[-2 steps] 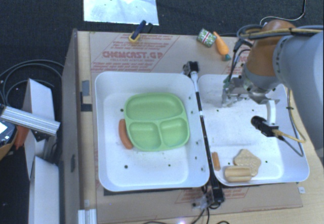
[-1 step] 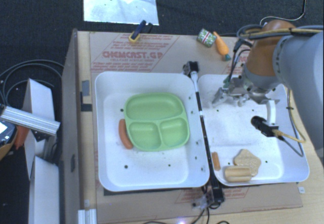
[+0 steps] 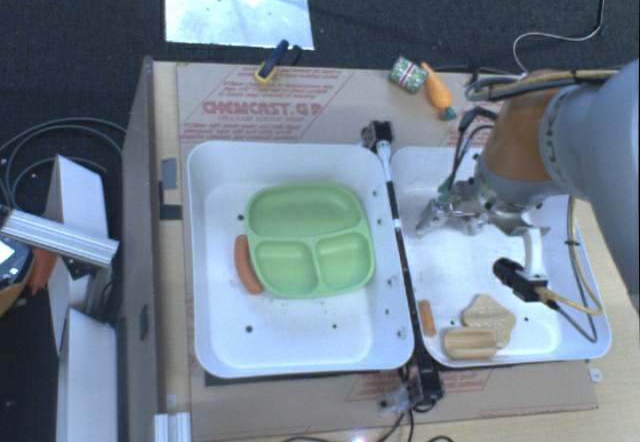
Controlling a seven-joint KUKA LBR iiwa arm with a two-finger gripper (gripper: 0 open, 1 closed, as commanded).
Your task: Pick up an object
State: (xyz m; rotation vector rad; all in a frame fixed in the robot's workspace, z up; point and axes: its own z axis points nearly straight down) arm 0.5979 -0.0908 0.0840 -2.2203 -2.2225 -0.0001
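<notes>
Hand [image 3: 447,214] low in right bin [image 3: 575,335], finger state unclear, cardboard [image 3: 260,110] printed "CHEMCAST GP", green tray [image 3: 305,238] in left bin [image 3: 215,260]

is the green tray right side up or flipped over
Right side up: the green tray shows its three hollow compartments facing up, lying flat in the left bin.

Robot lab: cardboard-lined bench [image 3: 300,105], loose cables [image 3: 60,145]

The green three-compartment plastic tray [image 3: 308,238] fills the middle of the left white bin [image 3: 215,330], an orange sausage-shaped toy [image 3: 245,263] touching its left edge; bare floor lies along the front. In the right white bin [image 3: 560,345], a tan bread-slice toy [image 3: 489,316], a tan roll [image 3: 469,342] and a small orange stick [image 3: 427,317] crowd the front, with bare floor behind the grey arm [image 3: 560,145].
</notes>
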